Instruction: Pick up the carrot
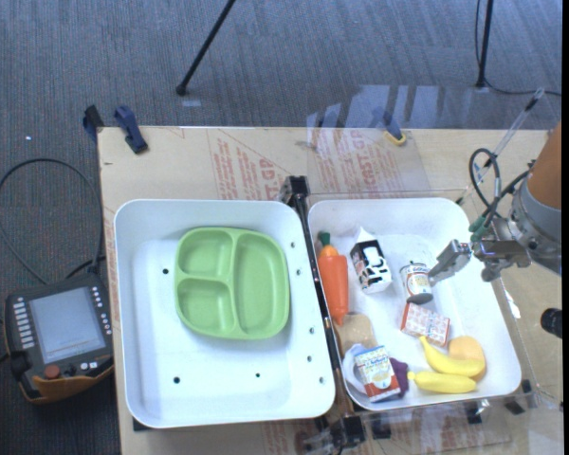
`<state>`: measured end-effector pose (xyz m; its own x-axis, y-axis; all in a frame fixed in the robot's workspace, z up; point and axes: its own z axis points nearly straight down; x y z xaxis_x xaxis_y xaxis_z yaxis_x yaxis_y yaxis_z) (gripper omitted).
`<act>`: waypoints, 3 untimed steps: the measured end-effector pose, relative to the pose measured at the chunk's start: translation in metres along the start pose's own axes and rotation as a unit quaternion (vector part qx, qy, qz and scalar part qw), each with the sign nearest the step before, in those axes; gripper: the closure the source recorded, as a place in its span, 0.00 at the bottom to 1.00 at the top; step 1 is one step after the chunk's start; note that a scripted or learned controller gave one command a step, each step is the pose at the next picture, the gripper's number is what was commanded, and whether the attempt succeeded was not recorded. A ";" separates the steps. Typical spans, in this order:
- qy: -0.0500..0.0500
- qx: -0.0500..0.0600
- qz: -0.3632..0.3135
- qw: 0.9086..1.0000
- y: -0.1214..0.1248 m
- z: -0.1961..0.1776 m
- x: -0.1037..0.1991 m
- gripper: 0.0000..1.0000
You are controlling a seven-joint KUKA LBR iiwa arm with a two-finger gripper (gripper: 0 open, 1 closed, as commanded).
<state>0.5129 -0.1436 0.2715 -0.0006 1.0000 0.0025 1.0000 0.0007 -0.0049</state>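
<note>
Currently, scene: two white bins side by side on the tabletop [209, 164].
Carrot [334, 280]: lies lengthwise along the left wall of the right bin [474, 218], green top pointing away, touching nothing that grips.
Gripper [434, 279]: hangs over the middle-right of the right bin, reaching in from the right, well apart from the carrot, with the cow-patterned carton [370, 264] and a small can [416, 278] between them.
Fingers: too small and blurred to say whether apart or together; nothing is seen between them.
Neighbours: bananas [443, 370], an orange fruit [468, 353], a juice box [377, 370], a red packet [425, 321].
Left bin [147, 387]: carries a green divided tray [233, 282].
</note>
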 end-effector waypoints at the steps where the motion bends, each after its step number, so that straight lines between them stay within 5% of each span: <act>1: 0.002 0.006 -0.040 0.999 -0.040 0.131 -0.012 0.00; 2: 0.001 0.000 0.116 0.993 0.009 0.122 0.038 0.00; 3: 0.001 0.000 0.101 0.995 -0.010 0.085 0.115 0.00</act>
<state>0.5023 -0.0284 0.1871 0.2000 0.9798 0.0034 0.9798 -0.2000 -0.0060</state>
